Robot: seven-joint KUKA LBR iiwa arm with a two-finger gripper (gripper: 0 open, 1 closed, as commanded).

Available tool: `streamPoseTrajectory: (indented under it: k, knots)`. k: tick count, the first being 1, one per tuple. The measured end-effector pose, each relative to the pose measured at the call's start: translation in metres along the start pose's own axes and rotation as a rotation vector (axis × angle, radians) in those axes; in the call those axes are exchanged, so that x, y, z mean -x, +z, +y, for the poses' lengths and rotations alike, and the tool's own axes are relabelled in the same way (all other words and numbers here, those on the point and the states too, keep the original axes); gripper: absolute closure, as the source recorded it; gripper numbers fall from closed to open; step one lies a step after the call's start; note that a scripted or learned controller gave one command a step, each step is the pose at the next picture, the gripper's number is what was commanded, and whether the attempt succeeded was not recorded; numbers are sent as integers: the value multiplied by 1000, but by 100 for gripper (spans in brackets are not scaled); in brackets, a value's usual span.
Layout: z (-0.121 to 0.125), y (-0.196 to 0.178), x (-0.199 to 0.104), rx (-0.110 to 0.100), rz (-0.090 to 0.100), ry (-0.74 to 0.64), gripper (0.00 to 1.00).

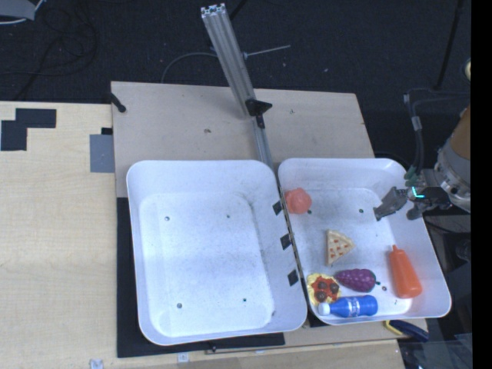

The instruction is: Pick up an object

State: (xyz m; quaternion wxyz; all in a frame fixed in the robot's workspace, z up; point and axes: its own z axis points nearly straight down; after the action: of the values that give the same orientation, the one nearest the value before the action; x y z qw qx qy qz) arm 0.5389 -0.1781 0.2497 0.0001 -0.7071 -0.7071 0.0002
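Observation:
The right bin (350, 164) holds several small objects. A pink-red ball (298, 201) lies near its left wall, with a pizza slice (338, 246) toward the middle. Along the front edge are purple grapes (357, 279), a yellow-and-red round toy (324, 287) and a blue bottle (353, 307). An orange bottle (403, 272) lies at the right side. My gripper (402, 206) hangs over the bin's right part, above and behind the orange bottle. It is open, with nothing between its fingers.
The left bin (142, 179) sits beside the right one, with black clips along the shared edge. A metal rail (231, 56) rises slanted behind the bins. Wooden bench surface lies to the left.

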Motion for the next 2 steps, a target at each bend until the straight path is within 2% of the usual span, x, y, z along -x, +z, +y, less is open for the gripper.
streamPoseTrajectory:
  k: [1, 2]
  knots:
    - [0, 0, 0, 0, 0, 0, 0]
    - [3, 62, -3, -5, 1, -1, 0]
